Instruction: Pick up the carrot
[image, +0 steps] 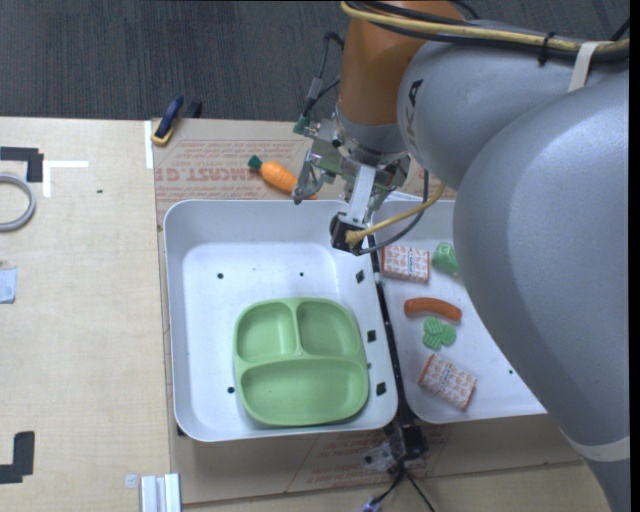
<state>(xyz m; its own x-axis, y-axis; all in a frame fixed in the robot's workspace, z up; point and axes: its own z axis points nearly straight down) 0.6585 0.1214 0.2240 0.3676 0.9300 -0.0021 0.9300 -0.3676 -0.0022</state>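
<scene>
The carrot (277, 175) just behind the left bin (190, 300) looks like a light, hard, slick plastic toy, so I'd pinch mid-body across its width. Tool (340, 195) hangs right beside it; can't tell if it's apart or together.

- Red lettering along the far edge of the cardboard sheet (215, 172), printed upside down, too broken to read for sure.
- Red-patterned packets (405, 262) in the right bin: print too small to read.
</scene>
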